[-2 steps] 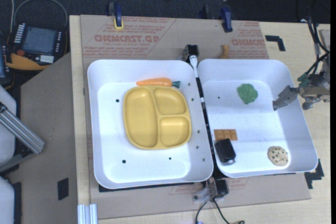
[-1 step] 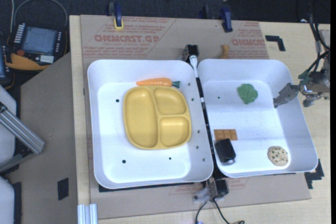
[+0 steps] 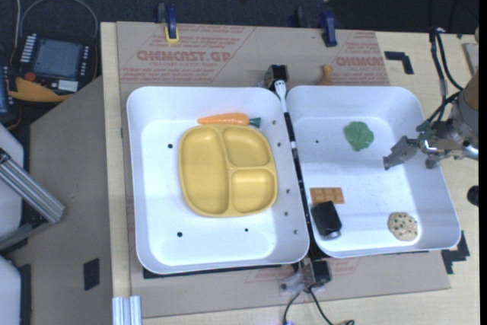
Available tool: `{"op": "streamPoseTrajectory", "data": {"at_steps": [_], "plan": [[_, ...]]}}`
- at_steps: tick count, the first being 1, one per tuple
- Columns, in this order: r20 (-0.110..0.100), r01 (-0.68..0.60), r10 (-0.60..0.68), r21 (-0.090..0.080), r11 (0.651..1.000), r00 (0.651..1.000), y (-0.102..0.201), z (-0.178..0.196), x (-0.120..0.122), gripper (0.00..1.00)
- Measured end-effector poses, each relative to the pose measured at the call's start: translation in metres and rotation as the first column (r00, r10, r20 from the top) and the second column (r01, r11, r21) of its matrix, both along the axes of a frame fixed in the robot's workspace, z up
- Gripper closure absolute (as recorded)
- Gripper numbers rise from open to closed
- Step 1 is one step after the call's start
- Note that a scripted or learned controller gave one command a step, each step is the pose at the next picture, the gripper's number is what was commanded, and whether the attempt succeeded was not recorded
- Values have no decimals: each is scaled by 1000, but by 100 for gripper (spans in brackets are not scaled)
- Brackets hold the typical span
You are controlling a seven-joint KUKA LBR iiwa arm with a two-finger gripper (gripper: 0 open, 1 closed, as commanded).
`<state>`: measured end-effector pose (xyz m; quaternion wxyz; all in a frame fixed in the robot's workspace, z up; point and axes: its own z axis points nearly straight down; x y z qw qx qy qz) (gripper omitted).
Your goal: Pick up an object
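Observation:
My gripper (image 3: 407, 144) hovers at the right side of the right bin (image 3: 380, 99), open, with nothing between its fingers. One grey finger (image 3: 396, 155) points down-left into the bin. A green leafy piece (image 3: 358, 135) lies to the gripper's left, apart from it. Along the bin's front lie a tan cracker (image 3: 327, 195), a black block (image 3: 326, 218) and a speckled round cookie (image 3: 402, 225). In the left bin (image 3: 152, 186) a yellow divided plate (image 3: 227, 168) sits with an orange carrot (image 3: 224, 119) just behind it.
A black clamp (image 3: 278, 76) stands at the back where the two bins meet. Blue clamps (image 3: 171, 17) hold the cardboard base at the rear. Cables (image 3: 441, 57) hang by the arm at the right edge. A pendant screen (image 3: 53, 61) rests off the bench at left.

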<state>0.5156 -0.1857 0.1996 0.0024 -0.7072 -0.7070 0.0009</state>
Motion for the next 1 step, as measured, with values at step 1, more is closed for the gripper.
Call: {"op": "streamPoseTrajectory", "data": {"at_steps": [1], "plan": [[-3, 1, -1, 1, 1000, 1000, -6, -62, -3, 0]]}}
